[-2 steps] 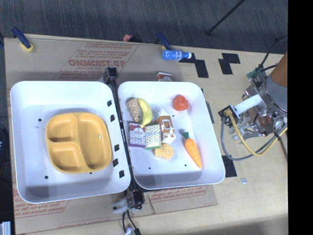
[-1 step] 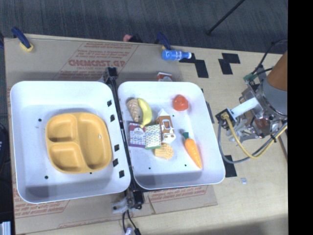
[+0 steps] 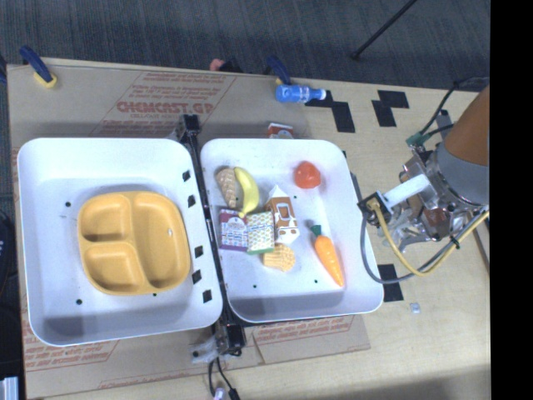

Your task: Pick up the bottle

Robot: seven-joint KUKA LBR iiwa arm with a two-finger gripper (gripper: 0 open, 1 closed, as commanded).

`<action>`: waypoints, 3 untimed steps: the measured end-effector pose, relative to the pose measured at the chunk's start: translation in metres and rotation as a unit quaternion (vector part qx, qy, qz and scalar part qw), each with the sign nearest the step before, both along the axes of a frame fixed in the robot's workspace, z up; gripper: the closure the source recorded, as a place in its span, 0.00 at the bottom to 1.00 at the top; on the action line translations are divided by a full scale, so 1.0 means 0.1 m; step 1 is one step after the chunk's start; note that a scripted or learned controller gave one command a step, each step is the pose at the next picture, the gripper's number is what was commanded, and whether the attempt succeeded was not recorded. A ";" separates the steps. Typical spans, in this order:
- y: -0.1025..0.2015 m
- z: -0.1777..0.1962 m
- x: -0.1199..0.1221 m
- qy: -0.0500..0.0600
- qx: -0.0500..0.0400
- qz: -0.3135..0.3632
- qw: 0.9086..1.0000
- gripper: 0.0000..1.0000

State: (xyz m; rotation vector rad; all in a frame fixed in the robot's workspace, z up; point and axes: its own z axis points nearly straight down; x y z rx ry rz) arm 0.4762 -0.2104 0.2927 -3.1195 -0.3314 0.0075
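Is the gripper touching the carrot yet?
Apart. The camera view shows the gripper outside the right bin, with the bin's rim and white floor between it and the carrot.

The robot arm (image 3: pixel 466 152) comes in from the 3 o'clock side. Its big grey part with the orange band sits up at about 2 o'clock. The wrist bends down and points toward 9 o'clock. The gripper (image 3: pixel 408 215) hangs low at the end, with yellow and black cables looping under it toward 5 o'clock.
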 end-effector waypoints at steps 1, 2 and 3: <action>0.00 0.33 0.00 -0.001 0.000 -0.002 1.000 1.00; 0.00 0.29 0.00 0.000 0.000 -0.002 1.000 1.00; 0.00 0.28 0.00 0.000 0.001 -0.001 1.000 1.00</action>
